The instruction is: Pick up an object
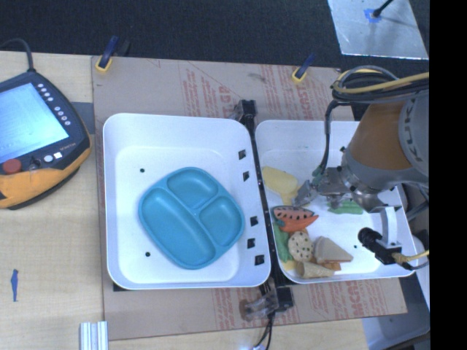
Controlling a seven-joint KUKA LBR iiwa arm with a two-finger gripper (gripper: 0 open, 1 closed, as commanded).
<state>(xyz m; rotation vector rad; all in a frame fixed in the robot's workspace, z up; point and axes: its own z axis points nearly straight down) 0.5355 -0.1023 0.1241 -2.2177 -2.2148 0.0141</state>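
Observation:
My gripper (322, 189) hangs low over the middle of the right bin (292, 133), at the end of the grey arm with the orange band. Just left of it lies a pale yellow piece (279, 181). Below that sit a red watermelon slice (293, 214), an orange piece (298, 226), a speckled cookie (300, 246) and a tan wedge (333, 250). A green piece (349, 208) lies under the gripper's right side, partly hidden by it. I see nothing held in the gripper.
The left bin (124, 133) holds a blue divided plate (191, 216). A teach pendant with an orange base (33, 141) rests at the bench's left. Clips hold the bins together along the shared wall (254, 188).

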